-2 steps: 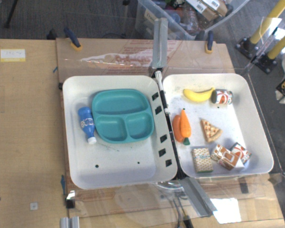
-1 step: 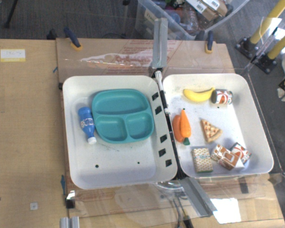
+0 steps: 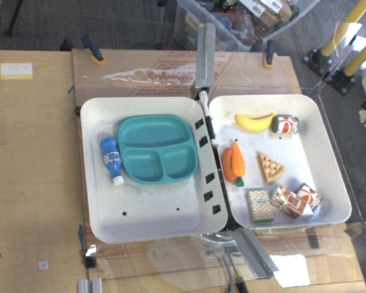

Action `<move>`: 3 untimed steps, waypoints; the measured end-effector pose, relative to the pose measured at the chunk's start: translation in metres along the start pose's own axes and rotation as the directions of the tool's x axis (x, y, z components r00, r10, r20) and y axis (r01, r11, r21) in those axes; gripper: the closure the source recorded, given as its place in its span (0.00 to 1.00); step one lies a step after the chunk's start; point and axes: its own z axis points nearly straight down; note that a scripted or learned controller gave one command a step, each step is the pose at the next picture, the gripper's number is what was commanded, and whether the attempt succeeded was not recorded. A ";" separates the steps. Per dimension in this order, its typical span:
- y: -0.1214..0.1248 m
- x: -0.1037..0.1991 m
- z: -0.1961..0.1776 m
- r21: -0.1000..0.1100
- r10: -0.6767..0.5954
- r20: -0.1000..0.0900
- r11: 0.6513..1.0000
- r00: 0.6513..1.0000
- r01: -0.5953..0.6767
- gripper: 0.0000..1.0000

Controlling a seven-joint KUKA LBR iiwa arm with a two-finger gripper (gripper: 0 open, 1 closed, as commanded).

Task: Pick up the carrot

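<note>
The orange carrot (image 3: 233, 162) with a green tip lies in the right bin (image 3: 329, 163), against its left wall, pointing up and down in the view. It rests flat on the bin floor, with nothing touching it but the wall side.
Sharing the right bin are a banana (image 3: 254, 122), a small can (image 3: 285, 125), a pizza slice (image 3: 270, 166), a cracker box (image 3: 260, 204) and red-white cartons (image 3: 296, 199). The left bin (image 3: 97, 212) holds a teal divided plate (image 3: 158, 149) and a blue bottle (image 3: 111, 159). A clear tub of clutter (image 3: 250, 8) stands behind the bench.
</note>
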 end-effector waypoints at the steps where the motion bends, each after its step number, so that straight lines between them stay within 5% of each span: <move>1: 0.000 0.000 -0.011 -0.002 -0.001 -0.001 1.000 1.000 0.001 1.00; 2: 0.010 0.008 -0.054 0.005 -0.334 -0.002 0.942 0.943 0.334 1.00; 3: 0.010 0.009 -0.065 0.001 -0.335 -0.002 0.942 0.942 0.335 1.00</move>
